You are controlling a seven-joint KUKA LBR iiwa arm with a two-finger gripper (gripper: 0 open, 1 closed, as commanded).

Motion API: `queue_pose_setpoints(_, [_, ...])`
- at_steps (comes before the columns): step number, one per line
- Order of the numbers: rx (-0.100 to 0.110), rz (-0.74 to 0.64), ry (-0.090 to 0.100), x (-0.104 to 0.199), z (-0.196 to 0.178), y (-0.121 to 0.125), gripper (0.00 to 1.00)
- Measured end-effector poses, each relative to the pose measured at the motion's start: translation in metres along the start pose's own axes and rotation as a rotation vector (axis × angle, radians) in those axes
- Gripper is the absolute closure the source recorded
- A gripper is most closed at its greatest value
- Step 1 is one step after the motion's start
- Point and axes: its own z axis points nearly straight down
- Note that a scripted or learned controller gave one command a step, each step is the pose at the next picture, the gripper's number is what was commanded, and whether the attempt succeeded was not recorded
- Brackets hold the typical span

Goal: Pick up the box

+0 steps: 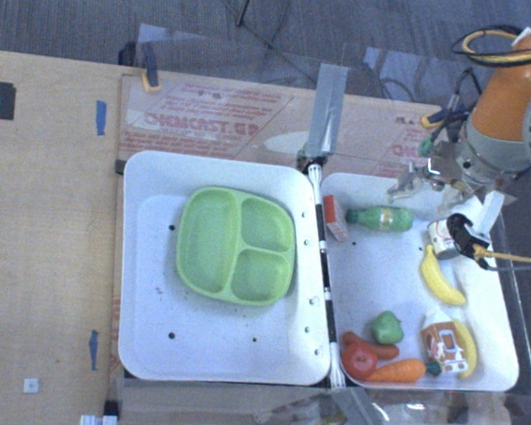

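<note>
Approach step, nothing grasped: hand (418,179) hovers over the right bin's (506,369) upper rim, finger state unreadable. Box (447,349) lies lower right in that bin; next move likely descends there.

I see two bins on the desk (37,230). Left bin (130,334) holds a divided plate (236,245). Right bin (497,344): bottle (380,218) at back, banana (441,277) right, box (446,347) front right, carrot (398,370) and tomato (358,360) at front.
</note>
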Motion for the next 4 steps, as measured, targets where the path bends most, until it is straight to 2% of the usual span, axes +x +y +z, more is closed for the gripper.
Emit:
queue_pose_setpoints(1, [-0.003, -0.003, -0.002, 0.001, -0.011, 0.001, 1.0])
queue_pose_setpoints(2, [-0.001, -0.097, -0.001, 0.059, -0.27, -0.008, 1.0])
queue_pose_setpoints(3, [-0.001, -0.218, 0.001, 0.073, -0.109, -0.047, 1.0])
queue_pose_setpoints(4, [0.001, -0.176, 0.001, 0.036, -0.046, -0.044, 1.0])
